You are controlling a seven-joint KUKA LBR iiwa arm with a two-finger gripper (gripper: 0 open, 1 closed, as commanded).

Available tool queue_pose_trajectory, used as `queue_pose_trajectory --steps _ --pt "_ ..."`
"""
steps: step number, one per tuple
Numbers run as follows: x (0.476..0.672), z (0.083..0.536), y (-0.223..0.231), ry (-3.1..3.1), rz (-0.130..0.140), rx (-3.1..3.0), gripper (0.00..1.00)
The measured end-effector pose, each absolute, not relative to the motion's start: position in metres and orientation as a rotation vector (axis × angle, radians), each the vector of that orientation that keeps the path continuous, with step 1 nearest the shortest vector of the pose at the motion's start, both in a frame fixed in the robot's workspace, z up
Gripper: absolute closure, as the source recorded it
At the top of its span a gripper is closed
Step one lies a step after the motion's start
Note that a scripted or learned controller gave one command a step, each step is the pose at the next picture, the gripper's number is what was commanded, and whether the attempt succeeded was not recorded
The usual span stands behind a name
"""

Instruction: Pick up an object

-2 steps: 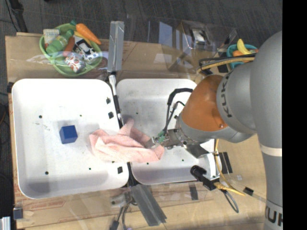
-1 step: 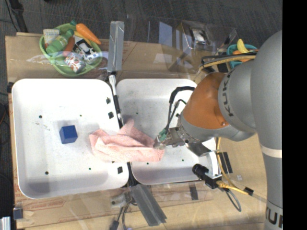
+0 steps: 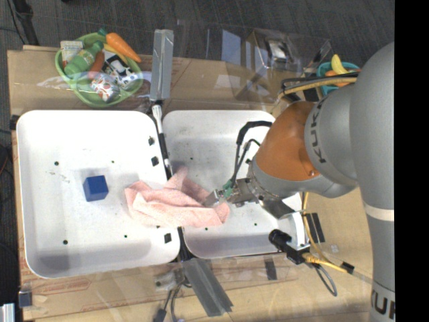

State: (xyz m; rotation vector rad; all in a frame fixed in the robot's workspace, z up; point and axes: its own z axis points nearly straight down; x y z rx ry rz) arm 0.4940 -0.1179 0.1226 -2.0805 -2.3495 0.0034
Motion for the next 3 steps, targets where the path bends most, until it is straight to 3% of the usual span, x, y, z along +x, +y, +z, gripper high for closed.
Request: queue_pose_trajectory --steps 1,2,3 --pt "0.544 0.097 -0.11 -2.278 0.005 -2.158 0.0" --pt "0.487 0.098 -0.116 -2.638 0.001 -1.696 0.0" --pt "0.535 0.096 -0.103 -2.659 0.001 -1.668 0.0"
